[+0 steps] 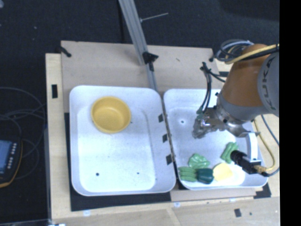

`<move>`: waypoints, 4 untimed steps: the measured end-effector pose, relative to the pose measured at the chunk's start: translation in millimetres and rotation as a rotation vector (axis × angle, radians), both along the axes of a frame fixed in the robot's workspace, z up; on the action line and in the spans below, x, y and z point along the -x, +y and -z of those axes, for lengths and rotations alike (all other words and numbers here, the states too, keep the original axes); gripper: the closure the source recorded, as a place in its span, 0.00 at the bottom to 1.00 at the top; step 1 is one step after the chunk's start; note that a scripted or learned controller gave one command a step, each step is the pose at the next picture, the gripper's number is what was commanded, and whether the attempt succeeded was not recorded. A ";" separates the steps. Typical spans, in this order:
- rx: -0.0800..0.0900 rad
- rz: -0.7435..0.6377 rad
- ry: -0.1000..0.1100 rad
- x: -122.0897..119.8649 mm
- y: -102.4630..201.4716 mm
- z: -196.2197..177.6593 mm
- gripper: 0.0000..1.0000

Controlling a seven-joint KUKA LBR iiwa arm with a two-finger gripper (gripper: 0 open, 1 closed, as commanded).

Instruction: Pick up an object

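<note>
The gripper hangs over the middle of the right bin, above bare white floor, with nothing seen between its fingers. Toward the bin's front lie a light green crumpled piece, a green flat piece, a dark teal block, a yellow round object and a green elongated piece. These sit below and right of the gripper, apart from it. A yellow bowl stands upright in the back left of the left bin.
A grey metal pole slants down from the top to the bins' shared back edge. The bins stand on a pale wooden bench. A handheld device with cables lies off the bench at the left.
</note>
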State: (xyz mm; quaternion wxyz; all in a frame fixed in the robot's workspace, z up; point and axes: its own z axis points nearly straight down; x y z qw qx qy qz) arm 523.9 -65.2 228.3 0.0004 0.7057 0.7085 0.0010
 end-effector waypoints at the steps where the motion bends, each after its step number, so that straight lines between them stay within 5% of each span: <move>1: 0.000 0.000 0.000 -1.0 54.4 -11.1 1.00; 3: 0.000 0.000 0.001 -22.3 148.5 -18.1 1.00; 4: 0.001 0.004 0.002 -22.3 145.9 -17.9 0.00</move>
